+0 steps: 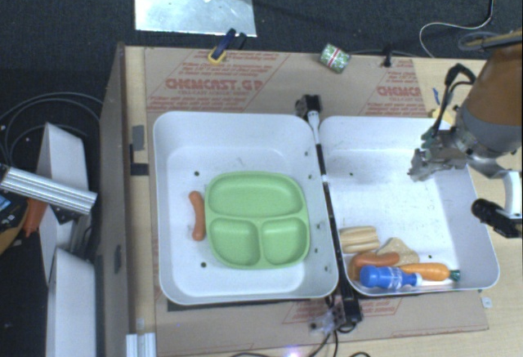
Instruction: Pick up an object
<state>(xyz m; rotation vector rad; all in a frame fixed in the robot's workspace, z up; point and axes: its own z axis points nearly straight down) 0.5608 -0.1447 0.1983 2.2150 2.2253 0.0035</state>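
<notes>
Gripper (423, 163), fingers too blurred to tell, hovers over the bare upper part of the right white plastic bin (384, 131). Nearest pick: the orange plastic toy carrot (425, 271) in the heap at that bin's near edge; probably light, stiff, slippery. Grasp across its middle.

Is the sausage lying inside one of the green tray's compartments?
No, the sausage lies on the left bin's white floor, just beside the left edge of the green divided tray, not in a compartment.
</notes>
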